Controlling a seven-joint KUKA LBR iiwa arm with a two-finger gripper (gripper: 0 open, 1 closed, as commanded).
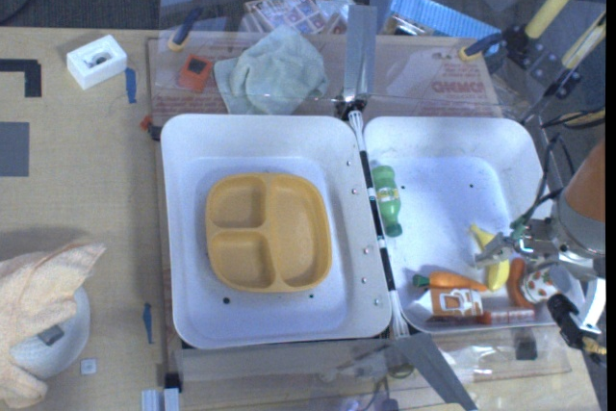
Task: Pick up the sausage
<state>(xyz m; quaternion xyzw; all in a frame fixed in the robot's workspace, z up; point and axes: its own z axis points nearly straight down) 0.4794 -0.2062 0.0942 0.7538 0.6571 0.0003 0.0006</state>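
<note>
**Gripper low over the right bin's near corner, beside the sausage**

Two white bins are seen side by side on the bench. In the left bin (183,207) a yellow plate (269,232) with three compartments is placed near the middle. The right bin (443,144) holds several small toys, and most of them are gathered at its near right corner. The arm (587,197) is seen at the right edge, reaching down into this corner.

A green bottle (387,197) lies close to the wall between the bins, well apart from the other toys. A carrot (452,282) and a white and orange packet (460,303) lie near the front wall. The sausage (516,282), reddish brown, is found just right of a yellow piece (496,274). The gripper (520,250) is just above the sausage; whether its fingers are spread or closed cannot be told, and nothing is clearly seen between them.
</note>
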